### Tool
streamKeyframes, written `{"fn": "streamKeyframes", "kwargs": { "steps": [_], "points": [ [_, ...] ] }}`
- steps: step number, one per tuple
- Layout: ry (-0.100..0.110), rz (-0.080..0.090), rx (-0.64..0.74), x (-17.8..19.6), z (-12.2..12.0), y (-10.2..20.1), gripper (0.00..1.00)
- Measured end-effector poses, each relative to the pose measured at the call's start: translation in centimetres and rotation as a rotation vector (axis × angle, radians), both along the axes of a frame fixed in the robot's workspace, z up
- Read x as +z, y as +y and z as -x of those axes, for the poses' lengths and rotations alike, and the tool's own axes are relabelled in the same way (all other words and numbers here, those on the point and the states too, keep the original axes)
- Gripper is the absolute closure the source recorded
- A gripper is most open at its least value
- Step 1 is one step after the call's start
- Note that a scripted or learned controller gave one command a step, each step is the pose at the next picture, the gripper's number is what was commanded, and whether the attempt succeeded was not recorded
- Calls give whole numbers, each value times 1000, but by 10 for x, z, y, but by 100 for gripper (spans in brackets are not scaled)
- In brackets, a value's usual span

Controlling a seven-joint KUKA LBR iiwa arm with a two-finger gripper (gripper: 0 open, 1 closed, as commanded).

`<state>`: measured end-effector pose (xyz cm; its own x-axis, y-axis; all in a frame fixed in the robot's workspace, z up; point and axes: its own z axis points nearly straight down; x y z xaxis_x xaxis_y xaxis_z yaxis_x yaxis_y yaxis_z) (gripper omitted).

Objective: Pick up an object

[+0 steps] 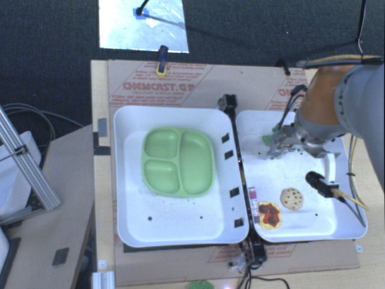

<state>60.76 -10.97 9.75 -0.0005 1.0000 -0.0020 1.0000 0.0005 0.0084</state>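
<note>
Claw: my claw [275, 150] hangs low over the right bin [313, 224], in that bin's 10 o'clock corner. I cannot tell whether it is spread or pressed together.
Arm: my arm [355, 101] comes in from 3 o'clock, its orange band above the bin's far rim.
Small green piece: a small green piece [267, 139] sits right at my claw's tip, toward 10 o'clock of it. I cannot tell whether it is pinched or just beside the claw.
Cookie: a round speckled cookie [292, 198] lies flat on the bin floor at 5 o'clock from my claw, well apart from it.
Red-and-yellow piece: a flat red-and-yellow piece [269, 215] lies at 6 o'clock from my claw, near the bin's near rim. It is just beside the cookie, at the cookie's 8 o'clock.
Green plate: a divided green plate [178, 161] rests in the middle of the left bin [135, 224], at 9 o'clock from my claw across the wall between the bins.
</note>
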Motion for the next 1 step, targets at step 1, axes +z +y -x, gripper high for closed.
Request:
{"fn": "streamKeyframes", "kwargs": {
  "steps": [1],
  "points": [
    [9,2,-2,-14,-41,-77,100]
  ]
}}
